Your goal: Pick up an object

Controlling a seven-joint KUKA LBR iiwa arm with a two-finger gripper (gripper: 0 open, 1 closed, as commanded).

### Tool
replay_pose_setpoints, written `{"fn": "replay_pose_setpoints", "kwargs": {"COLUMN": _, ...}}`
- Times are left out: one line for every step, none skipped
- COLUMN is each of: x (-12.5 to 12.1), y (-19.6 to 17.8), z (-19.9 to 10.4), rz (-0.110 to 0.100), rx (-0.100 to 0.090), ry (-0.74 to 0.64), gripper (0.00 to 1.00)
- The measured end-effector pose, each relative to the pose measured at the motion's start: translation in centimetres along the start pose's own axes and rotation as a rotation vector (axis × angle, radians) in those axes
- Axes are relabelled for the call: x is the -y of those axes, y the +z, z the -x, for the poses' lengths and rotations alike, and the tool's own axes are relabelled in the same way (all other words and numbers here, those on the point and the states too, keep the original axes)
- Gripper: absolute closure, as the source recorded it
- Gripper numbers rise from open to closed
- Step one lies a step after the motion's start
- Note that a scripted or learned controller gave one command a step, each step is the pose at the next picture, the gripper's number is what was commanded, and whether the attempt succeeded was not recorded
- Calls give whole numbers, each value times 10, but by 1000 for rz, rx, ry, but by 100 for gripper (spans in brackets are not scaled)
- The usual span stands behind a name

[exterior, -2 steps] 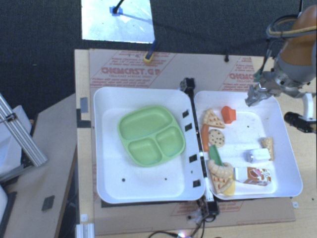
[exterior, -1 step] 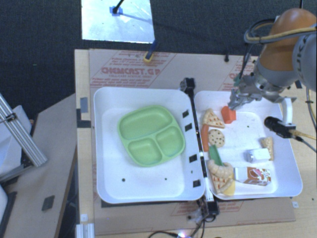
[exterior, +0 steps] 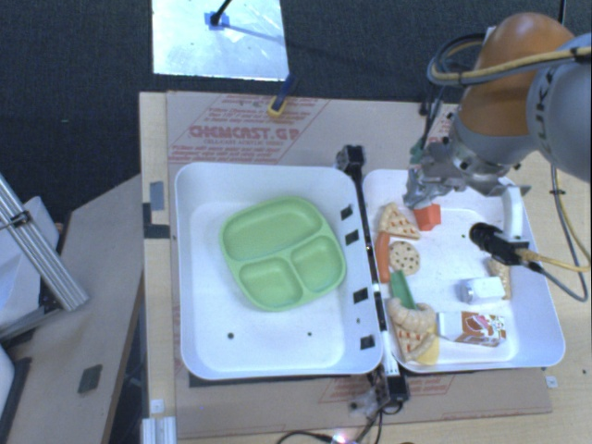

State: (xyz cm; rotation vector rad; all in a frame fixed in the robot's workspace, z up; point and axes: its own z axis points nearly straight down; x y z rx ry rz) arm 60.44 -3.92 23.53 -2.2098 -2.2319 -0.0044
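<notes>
My gripper [exterior: 418, 195] hangs low over the back left part of the right bin [exterior: 546, 326]. A small orange-red block [exterior: 428, 217] lies directly below and in front of its tip, touching it or very close. A pizza slice [exterior: 398, 221] lies just left of the block. Nearer the front are a round cookie [exterior: 403, 258], an orange carrot strip [exterior: 382, 252], a green piece [exterior: 401, 289], a curled shrimp-like piece [exterior: 413, 317] and a yellow waffle piece [exterior: 418, 346].
A white can [exterior: 483, 290], a printed carton [exterior: 475, 326] and a tan cracker [exterior: 501, 273] lie in the right bin's right half. The left bin [exterior: 199, 322] holds a green divided tray [exterior: 279, 252]. A black divider [exterior: 363, 248] runs between the bins.
</notes>
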Motion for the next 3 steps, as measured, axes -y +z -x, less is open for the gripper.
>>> {"fn": "replay_pose_setpoints", "kwargs": {"x": -3, "y": 2, "z": 2, "rz": 1, "rx": 2, "ry": 4, "gripper": 100}}
{"fn": "replay_pose_setpoints", "kwargs": {"x": 8, "y": 16, "z": 5, "rz": -2, "rx": 3, "ry": 9, "gripper": 100}}
{"fn": "replay_pose_setpoints", "kwargs": {"x": -10, "y": 7, "z": 2, "rz": 3, "rx": 2, "ry": 5, "gripper": 100}}
